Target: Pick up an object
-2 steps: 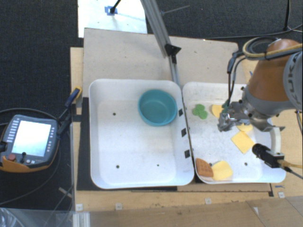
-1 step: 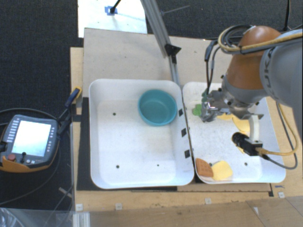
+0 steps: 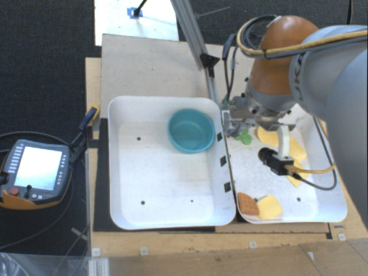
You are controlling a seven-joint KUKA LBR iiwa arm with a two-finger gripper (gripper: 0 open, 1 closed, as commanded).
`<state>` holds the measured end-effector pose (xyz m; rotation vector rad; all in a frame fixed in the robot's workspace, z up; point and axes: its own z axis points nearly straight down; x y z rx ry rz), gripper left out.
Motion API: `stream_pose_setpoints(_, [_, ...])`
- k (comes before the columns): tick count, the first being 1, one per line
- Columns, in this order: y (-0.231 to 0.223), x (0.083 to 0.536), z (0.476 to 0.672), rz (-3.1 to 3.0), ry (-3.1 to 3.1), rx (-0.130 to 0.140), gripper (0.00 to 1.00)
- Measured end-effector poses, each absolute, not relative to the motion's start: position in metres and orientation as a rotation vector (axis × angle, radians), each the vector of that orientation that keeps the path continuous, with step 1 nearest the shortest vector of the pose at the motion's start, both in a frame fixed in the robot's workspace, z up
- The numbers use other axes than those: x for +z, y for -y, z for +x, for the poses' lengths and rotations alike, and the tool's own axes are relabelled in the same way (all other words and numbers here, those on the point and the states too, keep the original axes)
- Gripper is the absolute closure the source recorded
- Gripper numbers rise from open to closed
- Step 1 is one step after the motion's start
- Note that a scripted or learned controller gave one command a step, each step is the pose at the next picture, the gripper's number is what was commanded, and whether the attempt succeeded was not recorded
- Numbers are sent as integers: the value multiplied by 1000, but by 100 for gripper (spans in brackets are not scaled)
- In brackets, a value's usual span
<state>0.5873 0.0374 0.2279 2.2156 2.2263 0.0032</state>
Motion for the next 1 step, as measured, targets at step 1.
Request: stream_pose_setpoints(1, [-93,225,592,2217,-2227,2,100])
